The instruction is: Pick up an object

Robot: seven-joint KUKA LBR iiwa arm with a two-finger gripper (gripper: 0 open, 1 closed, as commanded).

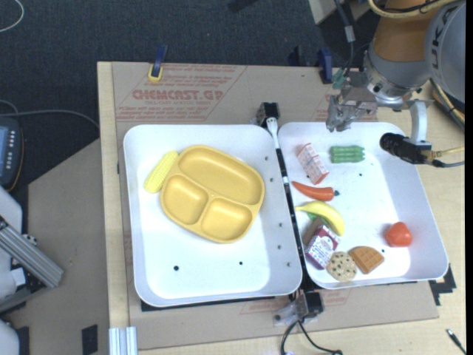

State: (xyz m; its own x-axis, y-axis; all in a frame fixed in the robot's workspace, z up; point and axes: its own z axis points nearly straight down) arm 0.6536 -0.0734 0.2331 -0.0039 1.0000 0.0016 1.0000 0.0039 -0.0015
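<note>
The arm (414, 28) runs off the top and right edges. The gripper (341, 117) is small (slightly blurred), its state unreadable. The packet (321, 248) print is illegible.

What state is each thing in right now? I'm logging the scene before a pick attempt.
gripper: above the right bin's far edge, holding nothing.
yellow tray: upright in the left bin.
corn: lying against the tray's rim.
banana: lying flat.
chili: lying flat.
tomato: resting untouched.
</note>
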